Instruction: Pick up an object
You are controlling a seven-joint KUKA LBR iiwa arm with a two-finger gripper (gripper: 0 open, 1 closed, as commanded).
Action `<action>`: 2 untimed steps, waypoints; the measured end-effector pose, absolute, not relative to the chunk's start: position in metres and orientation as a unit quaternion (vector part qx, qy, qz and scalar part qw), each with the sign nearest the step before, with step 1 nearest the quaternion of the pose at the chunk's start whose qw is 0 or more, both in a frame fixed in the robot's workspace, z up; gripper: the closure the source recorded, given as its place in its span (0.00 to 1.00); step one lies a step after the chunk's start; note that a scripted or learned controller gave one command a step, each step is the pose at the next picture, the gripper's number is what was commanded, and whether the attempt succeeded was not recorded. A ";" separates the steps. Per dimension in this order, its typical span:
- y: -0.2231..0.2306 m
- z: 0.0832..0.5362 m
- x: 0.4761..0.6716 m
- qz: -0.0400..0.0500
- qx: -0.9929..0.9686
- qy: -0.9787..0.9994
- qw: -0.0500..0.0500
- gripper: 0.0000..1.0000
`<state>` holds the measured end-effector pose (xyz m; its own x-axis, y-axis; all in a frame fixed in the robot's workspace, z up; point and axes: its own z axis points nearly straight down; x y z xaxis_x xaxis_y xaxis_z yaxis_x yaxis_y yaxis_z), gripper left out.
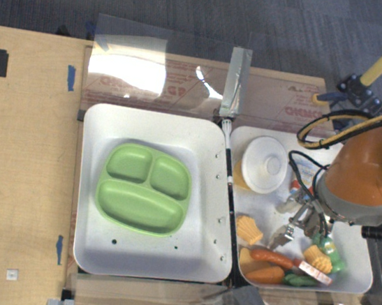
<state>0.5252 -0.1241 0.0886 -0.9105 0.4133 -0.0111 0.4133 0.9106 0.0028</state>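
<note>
The claw (291,229) hangs low over the right bin (363,282); its opening cannot be judged. Just below it lie a sausage (273,258) and a carrot (266,273); corn (318,258) sits right, a white cup (264,164) above. A green tray (145,188) occupies the left bin (90,190).
</note>
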 end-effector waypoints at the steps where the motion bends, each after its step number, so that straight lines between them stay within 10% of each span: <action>1: -0.136 0.088 0.570 -0.001 0.103 0.995 0.006 0.00; 2: -0.114 0.087 0.641 0.000 0.220 0.975 0.003 0.00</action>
<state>0.6409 -0.1139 0.0867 -0.9031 0.4293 -0.0048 0.4293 0.9031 0.0019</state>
